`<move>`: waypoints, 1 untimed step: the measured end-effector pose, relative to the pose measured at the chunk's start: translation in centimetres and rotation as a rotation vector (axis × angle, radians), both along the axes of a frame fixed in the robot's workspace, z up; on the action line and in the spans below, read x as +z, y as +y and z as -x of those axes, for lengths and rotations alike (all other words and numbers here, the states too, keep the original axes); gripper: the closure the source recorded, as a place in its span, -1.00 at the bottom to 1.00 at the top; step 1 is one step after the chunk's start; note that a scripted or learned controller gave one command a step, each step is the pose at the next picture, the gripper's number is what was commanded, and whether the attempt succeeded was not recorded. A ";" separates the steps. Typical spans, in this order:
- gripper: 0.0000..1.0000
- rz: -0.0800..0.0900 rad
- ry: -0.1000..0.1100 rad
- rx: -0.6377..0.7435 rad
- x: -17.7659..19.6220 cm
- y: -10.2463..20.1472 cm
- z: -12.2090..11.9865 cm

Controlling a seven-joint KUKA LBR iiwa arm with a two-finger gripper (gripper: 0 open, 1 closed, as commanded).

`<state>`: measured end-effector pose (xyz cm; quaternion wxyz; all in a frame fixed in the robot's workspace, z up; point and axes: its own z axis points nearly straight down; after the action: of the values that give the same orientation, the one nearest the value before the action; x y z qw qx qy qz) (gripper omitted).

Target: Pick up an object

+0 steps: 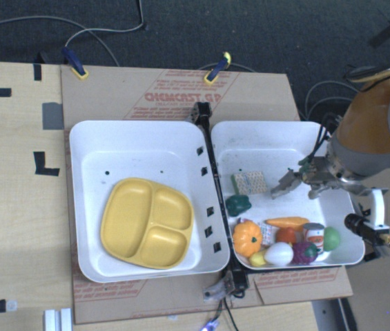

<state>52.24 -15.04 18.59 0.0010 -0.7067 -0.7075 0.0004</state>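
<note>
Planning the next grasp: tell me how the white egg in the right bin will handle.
The white egg looks smooth and rounded, so it may slip from the hand or roll. It sits wedged among the small pumpkin and other toys, which probably limits rolling but crowds a grasp.

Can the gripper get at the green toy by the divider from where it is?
Probably yes. The gripper hovers in the right bin, and bare floor lies between it and the green toy. The mesh sponge sits just above the toy, and the orange pumpkin just below it.
</note>
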 end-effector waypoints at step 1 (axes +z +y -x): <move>-1.00 0.002 -0.018 0.000 -8.6 3.2 3.0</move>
<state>49.27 -11.83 9.96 -0.0061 -0.7066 -0.7076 -0.0052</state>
